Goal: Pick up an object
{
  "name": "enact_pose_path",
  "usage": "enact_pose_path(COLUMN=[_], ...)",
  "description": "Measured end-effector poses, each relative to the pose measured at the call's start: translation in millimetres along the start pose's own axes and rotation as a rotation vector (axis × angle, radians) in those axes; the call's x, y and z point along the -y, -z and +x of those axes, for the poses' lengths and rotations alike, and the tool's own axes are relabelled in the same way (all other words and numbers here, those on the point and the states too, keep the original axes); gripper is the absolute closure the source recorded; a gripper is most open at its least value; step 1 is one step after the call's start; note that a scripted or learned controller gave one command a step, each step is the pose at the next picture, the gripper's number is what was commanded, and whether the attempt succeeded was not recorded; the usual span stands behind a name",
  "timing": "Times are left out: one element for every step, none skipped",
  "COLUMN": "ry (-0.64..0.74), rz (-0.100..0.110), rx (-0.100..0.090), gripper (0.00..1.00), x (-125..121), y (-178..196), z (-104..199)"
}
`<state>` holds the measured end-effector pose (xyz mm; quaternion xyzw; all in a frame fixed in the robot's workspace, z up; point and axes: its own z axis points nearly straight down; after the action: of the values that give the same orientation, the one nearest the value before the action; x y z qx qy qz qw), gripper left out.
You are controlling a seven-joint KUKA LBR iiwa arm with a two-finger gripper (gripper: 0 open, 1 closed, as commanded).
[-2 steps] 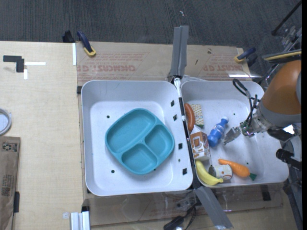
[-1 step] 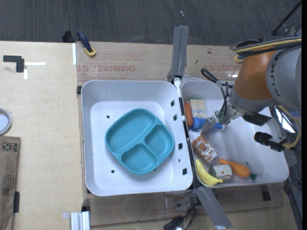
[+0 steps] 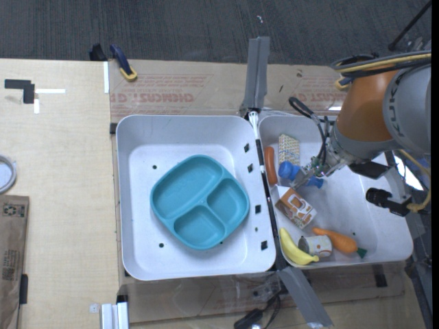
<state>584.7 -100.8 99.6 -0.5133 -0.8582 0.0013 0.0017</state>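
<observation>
The left bin [image 3: 130, 204] held a teal divided plate [image 3: 199, 201]. In the right bin [image 3: 384, 249], a red sausage-shaped item [image 3: 271, 166] lay along the left wall, a blue object [image 3: 288, 172] just beside it. The gripper [image 3: 314, 172] sat low at that blue object; whether it gripped could not be determined. A small carton [image 3: 296, 208], banana [image 3: 296, 250] and carrot [image 3: 337, 240] lay nearer the front.
</observation>
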Motion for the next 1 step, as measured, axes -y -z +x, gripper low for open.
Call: enact_pose_path(ry=[-0.2], rz=[-0.004], rx=[0.003], gripper=[1.0], x=[-58.0], y=[121.2], z=[51.8])
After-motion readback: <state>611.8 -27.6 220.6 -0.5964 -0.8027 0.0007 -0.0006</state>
